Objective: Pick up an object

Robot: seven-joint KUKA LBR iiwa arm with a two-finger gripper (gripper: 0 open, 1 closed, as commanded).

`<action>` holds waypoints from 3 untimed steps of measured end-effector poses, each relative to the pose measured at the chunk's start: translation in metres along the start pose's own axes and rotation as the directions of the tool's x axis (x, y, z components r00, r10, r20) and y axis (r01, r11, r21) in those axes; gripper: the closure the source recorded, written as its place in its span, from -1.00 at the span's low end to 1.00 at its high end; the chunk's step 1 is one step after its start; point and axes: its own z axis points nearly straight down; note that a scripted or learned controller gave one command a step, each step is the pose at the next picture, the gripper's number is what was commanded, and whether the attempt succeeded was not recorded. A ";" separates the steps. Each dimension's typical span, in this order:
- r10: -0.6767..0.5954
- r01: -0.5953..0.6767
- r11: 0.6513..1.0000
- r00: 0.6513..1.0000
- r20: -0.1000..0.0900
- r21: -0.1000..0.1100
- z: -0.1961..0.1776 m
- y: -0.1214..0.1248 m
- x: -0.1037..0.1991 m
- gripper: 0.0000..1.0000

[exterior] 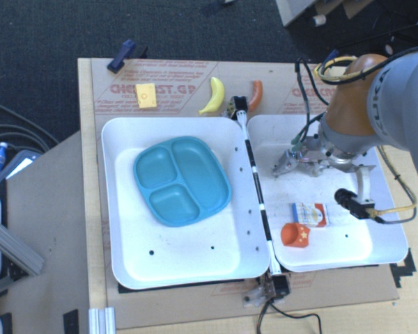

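Note:
In the right bin (383,245) lie two small objects. A white packet with red and blue print (309,214) rests near the bin's middle, and an orange-red cup-like object (295,235) sits just in front of it to the left. My gripper (291,161) hangs low over the back left part of this bin, well behind the packet and apart from both objects. Nothing shows between its tips. The grey arm with its orange band (348,106) reaches in from the right.
A blue divided plate (181,179) lies in the left bin (125,249). Behind the bins on the bench are a yellow banana (212,96), an orange-red stick (255,94), a yellow block (145,97) and a blue object (120,56). A black cable plug (352,204) hangs over the right bin.

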 end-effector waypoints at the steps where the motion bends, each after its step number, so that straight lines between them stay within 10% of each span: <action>1: -0.001 0.001 1.000 1.000 0.001 -0.004 -0.001 0.064 0.012 -1.00; 2: 0.000 0.000 1.000 1.000 0.000 0.000 0.000 0.000 -0.001 -1.00; 3: -0.001 0.001 1.000 1.000 0.001 -0.004 -0.001 0.062 0.002 -1.00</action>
